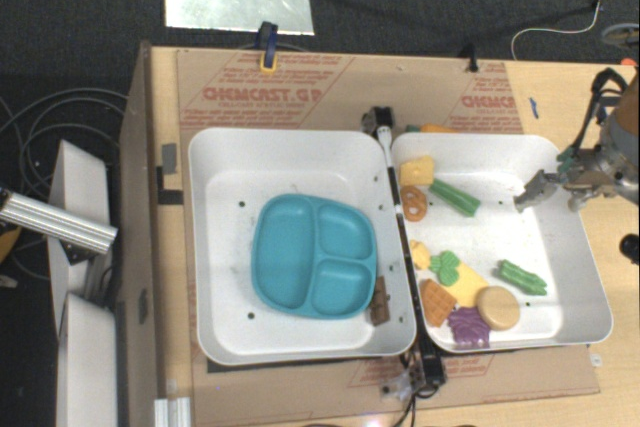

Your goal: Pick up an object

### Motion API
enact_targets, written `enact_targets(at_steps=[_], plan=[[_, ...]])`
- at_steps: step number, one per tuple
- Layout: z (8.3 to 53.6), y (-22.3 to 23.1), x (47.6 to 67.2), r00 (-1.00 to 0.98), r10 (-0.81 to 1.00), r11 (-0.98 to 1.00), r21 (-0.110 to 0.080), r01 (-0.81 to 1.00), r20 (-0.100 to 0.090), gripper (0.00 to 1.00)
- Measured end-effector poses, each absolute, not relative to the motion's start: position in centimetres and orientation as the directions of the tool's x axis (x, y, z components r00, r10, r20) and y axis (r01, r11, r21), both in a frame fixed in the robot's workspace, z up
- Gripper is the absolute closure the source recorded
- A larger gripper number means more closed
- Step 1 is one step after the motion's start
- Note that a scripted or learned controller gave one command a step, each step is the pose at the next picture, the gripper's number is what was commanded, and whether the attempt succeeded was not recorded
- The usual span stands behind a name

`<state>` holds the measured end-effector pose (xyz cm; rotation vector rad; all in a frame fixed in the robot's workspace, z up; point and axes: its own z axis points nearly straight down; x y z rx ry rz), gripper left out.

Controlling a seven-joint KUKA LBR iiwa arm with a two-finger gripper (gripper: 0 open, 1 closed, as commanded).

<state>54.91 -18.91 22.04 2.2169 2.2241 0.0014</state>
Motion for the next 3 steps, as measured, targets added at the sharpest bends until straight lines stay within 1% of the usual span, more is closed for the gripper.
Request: enact_targets(at_steps=[1, 2, 3], plan=[[7.8, -18.7, 51.4, 0.000, 1.000, 0.000, -0.003, 1.000, 0.001, 0.00], [9.5, -18.8, 51.7, -0.002, 1.000, 0.002, 0.005, 1.000, -0.002, 1.00], [19.8, -20.6, 56.8, -0.005, 1.000, 0.006, 0.016, 1.000, -0.007, 1.00]])
